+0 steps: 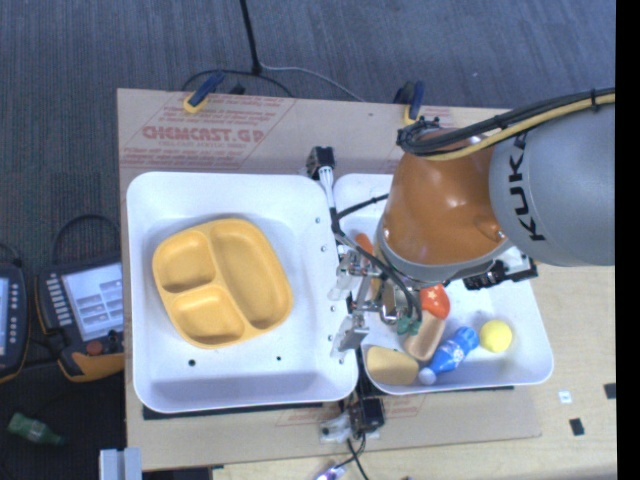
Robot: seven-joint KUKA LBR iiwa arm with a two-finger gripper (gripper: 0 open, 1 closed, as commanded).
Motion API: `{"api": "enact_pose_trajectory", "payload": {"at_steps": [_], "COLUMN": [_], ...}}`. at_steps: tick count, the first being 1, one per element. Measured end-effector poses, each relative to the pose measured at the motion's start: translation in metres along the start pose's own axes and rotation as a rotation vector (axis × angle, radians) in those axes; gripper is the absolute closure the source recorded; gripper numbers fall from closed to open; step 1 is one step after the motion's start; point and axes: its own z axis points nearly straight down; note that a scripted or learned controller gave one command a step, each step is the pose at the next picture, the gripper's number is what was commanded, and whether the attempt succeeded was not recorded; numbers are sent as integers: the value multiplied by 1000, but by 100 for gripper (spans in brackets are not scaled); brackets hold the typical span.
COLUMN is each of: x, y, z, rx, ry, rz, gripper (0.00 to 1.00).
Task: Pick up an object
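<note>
Metal pincer low over right bin

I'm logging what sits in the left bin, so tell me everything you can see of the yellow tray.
The yellow tray is a rounded, glossy dish, plastic by its look, moulded into three compartments: one large along its right side and two smaller on its left. It lies flat and right way up, turned at a slight angle, near the middle of the left bin. Nothing lies in it, and it touches the bin's white floor alone.

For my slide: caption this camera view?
Arm over right bin of toys; yellow tray in left bin.
</note>
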Motion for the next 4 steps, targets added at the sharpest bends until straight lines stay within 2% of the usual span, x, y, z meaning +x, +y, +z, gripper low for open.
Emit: {"api": "enact_pose_trajectory", "payload": {"at_steps": [1, 2, 3, 4], "x": [-25, -2, -37, -37], "y": [27, -14, -41, -41], "z": [0, 0, 0, 0], "rx": [-1, 0, 0, -1], "ry": [-2, -1, -3, -3], "rz": [-446, -439, -194, -194], "gripper": [0, 0, 0, 0]}}
